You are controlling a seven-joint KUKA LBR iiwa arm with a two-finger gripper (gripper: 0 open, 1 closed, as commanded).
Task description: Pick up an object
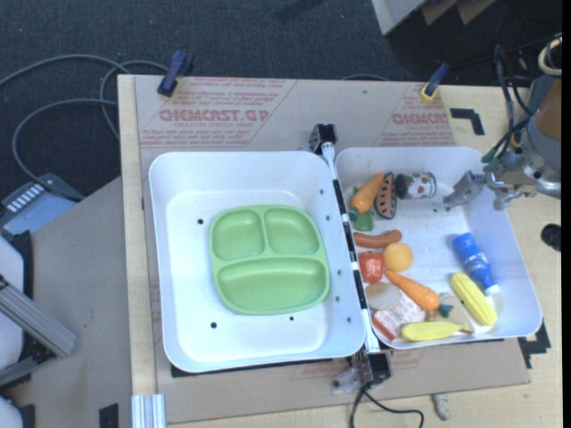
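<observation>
The right bin (517,239) holds several toy foods. Among them are a blue bottle (471,259), a yellow corn cob (473,299), a banana (433,331), a carrot (412,288), an orange ball (398,257), a sausage (377,237) and a small can (417,185). My gripper (479,193) hangs over the bin's far right part, above the blue bottle and to the right of the can. Its fingers (458,192) are spread open with nothing between them.
The left bin (178,266) holds a green divided plate (268,259). An orange pepper (364,194) and a dark watermelon slice (385,199) lie near the wall between the bins. A red piece (371,266) and a pink packet (399,312) lie nearer the front. Cables run off the bench's right side.
</observation>
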